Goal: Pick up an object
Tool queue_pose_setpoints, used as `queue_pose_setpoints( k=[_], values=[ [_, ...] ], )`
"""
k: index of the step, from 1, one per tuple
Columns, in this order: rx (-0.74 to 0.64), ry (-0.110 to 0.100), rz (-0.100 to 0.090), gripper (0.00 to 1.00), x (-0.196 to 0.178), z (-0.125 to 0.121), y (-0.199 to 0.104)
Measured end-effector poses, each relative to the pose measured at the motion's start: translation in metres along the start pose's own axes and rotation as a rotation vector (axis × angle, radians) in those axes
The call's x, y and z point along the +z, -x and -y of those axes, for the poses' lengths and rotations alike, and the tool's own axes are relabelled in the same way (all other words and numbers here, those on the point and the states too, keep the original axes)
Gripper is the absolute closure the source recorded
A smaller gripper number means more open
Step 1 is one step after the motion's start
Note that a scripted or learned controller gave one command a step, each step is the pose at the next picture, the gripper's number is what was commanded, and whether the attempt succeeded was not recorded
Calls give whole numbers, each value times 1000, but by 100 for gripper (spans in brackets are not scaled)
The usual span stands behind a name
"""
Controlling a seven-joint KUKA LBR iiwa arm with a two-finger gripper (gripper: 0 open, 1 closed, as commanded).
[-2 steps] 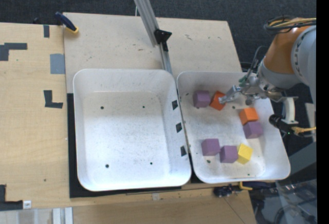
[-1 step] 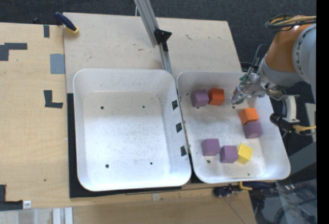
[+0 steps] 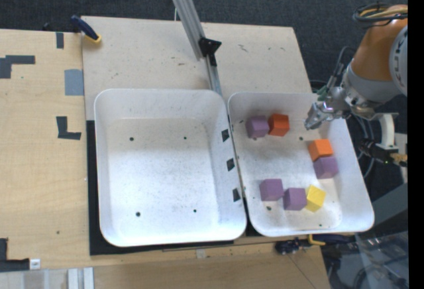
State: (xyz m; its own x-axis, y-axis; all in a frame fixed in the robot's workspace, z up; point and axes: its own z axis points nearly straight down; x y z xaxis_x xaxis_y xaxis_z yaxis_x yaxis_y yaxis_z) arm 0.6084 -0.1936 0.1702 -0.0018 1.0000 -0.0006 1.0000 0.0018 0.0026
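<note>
The right bin [image 3: 351, 215] holds several small blocks. A purple block [image 3: 257, 126] and an orange block [image 3: 279, 124] sit side by side near its far edge. Another orange block [image 3: 320, 148] lies above a purple block [image 3: 325, 166] at the right side. Two purple blocks [image 3: 271, 189] [image 3: 294, 198] and a yellow block [image 3: 316, 197] lie near the front. My gripper [image 3: 315, 118] hangs over the bin's far right part, between the two orange blocks and above them, with nothing seen between its fingers.
The left bin [image 3: 159, 168] stands beside the right one. A slanted metal pole [image 3: 185, 2] crosses the bench toward the gap between the bins. A blue and yellow tool [image 3: 86, 29] lies at the bench's far left. The arm [image 3: 377, 62] comes in from the right.
</note>
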Motion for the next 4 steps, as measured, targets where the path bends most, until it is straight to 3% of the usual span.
queue_pose_setpoints(
  k=[2, 4],
  values=[
    [0, 2, 1, 100, -103, 3, 8],
    [-5, -4, -2, 100, -92, 14, -110]
  ],
)
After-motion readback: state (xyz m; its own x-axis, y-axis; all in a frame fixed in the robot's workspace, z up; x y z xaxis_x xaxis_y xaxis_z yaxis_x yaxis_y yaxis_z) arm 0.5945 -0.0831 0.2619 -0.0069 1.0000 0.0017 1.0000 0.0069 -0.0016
